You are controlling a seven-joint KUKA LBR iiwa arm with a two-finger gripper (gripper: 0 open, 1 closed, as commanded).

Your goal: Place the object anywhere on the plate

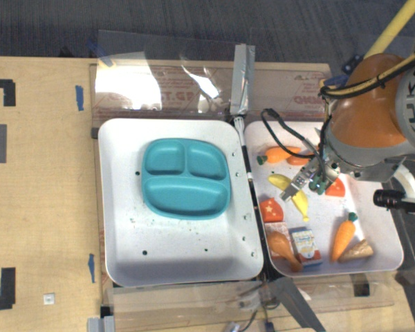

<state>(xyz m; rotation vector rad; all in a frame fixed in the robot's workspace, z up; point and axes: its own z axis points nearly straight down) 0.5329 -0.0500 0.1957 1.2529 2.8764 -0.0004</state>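
Hovering end effector [295,187] over banana [292,191] in right bin [394,244] | grip state: cannot tell, nothing visibly held | teal plate [186,178] in left bin [117,206]

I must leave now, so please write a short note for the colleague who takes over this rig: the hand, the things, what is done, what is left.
Hand: low over the right bin, just above the banana; grip state unclear.
Plate: teal, in the left bin, nothing on it.
Other toys in the right bin: two carrots, small carton.
Done: nothing placed yet.
Left: pick one object, put it on the plate.
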